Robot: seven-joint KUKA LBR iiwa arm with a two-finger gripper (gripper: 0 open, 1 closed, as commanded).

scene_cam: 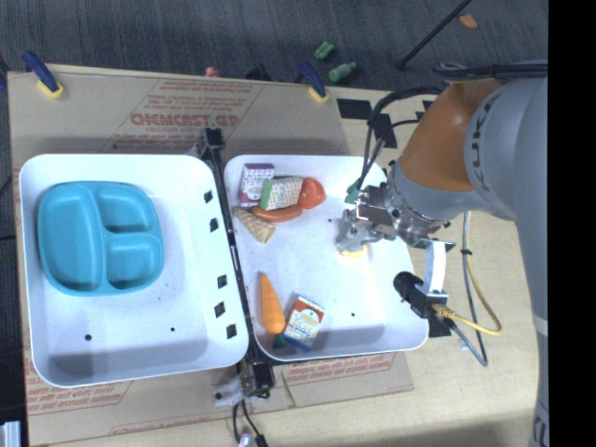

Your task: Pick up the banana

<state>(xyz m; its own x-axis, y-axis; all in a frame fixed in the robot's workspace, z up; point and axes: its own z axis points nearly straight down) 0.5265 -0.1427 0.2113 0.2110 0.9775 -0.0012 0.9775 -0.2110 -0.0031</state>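
A blue plastic spring clamp (43, 74) is seen at the far left corner of the brown printed cardboard sheet (177, 110) that lies under both bins; the left shallow white bin (186, 333) is occupied by a light blue plastic tray with three compartments (98, 236), set towards its left side. A black hinged divider (228, 240) is seen between the two bins. In the right shallow white bin (372, 329), a cluster is found at the far left corner: a small purple and white box (256, 182), a green and orange packet (282, 194) just beside it, a round red-orange toy fruit (313, 192), a long red pepper-like piece (279, 215) and a tan wedge-shaped piece (257, 225), all touching or nearly so. Near the front wall an orange toy carrot (270, 304) is laid lengthwise, with a small white, orange and green carton (304, 322) just beside it on the right. Further right, the yellow banana (356, 251) is seen only as a small yellow patch on the bin floor, mostly covered by the two-finger gripper (354, 238), which is lowered directly over it; how wide the gripper is set cannot be told, nor whether the banana is gripped. The grey arm with its orange band (447, 147) is seen reaching in from the right, and a yellow cable (477, 322) is looped below it.
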